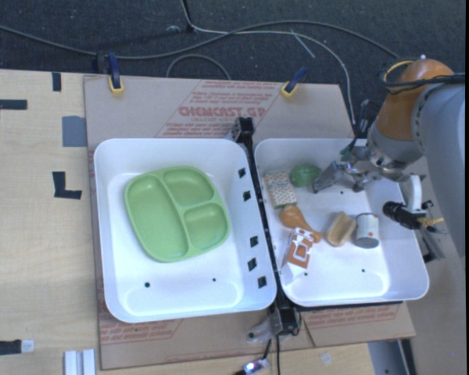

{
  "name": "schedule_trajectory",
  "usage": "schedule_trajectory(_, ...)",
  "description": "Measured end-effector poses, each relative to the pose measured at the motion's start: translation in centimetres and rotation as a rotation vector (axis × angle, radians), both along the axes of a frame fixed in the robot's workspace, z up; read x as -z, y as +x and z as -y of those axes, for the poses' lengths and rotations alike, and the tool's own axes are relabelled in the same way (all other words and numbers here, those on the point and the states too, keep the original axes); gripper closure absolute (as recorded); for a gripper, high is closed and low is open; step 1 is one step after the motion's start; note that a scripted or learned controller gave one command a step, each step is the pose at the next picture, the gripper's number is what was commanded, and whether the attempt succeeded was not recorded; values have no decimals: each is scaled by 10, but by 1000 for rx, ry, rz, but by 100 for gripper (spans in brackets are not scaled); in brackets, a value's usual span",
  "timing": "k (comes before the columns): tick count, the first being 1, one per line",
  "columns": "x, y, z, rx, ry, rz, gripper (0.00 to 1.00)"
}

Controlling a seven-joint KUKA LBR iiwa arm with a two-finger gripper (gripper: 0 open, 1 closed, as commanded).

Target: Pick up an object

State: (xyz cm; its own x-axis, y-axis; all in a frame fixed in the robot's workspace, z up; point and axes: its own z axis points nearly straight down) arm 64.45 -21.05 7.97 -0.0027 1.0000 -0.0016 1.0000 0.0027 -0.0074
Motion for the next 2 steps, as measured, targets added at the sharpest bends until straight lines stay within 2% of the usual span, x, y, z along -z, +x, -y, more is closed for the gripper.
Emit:
schedule_trajectory(1, -10, 1, 0, -2, -1, -2, 100)
schedule_trajectory(2, -72, 1, -3, 1, 2, 9, 100)
